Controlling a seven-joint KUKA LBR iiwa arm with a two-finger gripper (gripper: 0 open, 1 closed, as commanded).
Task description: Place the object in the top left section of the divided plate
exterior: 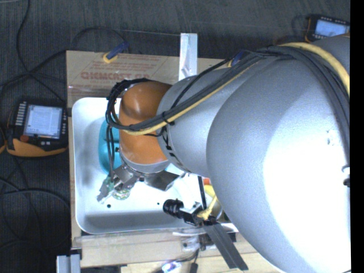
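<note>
Fingers (108,187) low in white bin (85,152), closed or not — cannot tell; small green object (120,194) touching their right; turquoise divided plate (106,147) just above.

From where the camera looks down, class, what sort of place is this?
Probably a robotics lab: a big grey arm reaches into a shallow white bin, a handheld control pendant with a lit screen lies nearby, and loose black cables cross grey carpet.

You see a grey arm (273,152) with an orange band (139,124) and black cables, a white bin (91,209), a turquoise plate (106,149), a greenish object (119,194), brown cardboard (131,70) with red lettering.
</note>
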